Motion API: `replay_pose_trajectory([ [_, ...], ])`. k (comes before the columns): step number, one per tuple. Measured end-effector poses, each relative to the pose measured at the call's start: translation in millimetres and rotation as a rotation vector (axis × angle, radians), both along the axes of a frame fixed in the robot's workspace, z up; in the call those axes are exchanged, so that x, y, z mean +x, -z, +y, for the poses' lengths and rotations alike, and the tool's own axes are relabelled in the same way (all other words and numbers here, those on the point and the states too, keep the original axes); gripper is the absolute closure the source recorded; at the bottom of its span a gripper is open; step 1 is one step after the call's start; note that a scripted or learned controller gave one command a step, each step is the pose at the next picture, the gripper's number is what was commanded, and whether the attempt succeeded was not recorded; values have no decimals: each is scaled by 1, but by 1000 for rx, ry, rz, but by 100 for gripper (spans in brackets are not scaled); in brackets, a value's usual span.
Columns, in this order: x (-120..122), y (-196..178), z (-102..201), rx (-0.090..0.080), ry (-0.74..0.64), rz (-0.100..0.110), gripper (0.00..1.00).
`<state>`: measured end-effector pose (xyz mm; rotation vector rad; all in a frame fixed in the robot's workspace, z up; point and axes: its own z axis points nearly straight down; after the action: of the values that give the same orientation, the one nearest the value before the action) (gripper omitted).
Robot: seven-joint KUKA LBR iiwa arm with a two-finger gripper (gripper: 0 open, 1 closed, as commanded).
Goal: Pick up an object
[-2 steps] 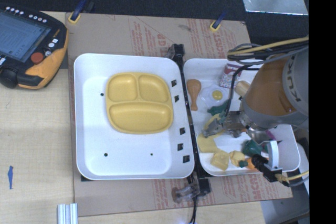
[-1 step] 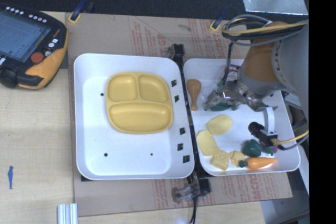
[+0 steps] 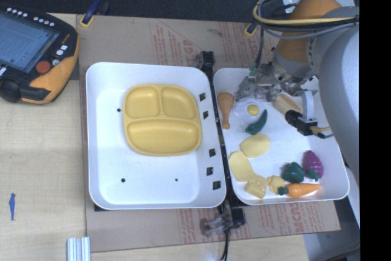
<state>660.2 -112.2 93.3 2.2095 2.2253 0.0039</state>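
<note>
Reaching down over the right bin (image 3: 337, 191), the hand (image 3: 264, 90) hovers at its far end; whether it is open is unclear. Just below it lie a fried egg (image 3: 253, 110) and green pepper (image 3: 257, 122).

Two bins sit side by side on the bench (image 3: 55, 150). Left bin (image 3: 104, 180) has a divided plate (image 3: 162, 119) in its back half. Right bin (image 3: 330, 189) is packed with toy food: drumstick (image 3: 225, 108) along its left wall, fried egg (image 3: 253, 110) just right of it, carrot (image 3: 302, 191) at the front, grapes (image 3: 313, 162) behind that. A handheld controller (image 3: 33, 58) lies far left on the bench.
</note>
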Motion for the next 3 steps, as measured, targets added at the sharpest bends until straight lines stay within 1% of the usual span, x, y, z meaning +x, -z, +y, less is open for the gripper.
replay_pose_trajectory([
  [1,-76,2,-10,3,6,15,0],
  [2,-20,1,5,2,0,3,0],
  [3,-3,1,0,1,-1,5,0],
])
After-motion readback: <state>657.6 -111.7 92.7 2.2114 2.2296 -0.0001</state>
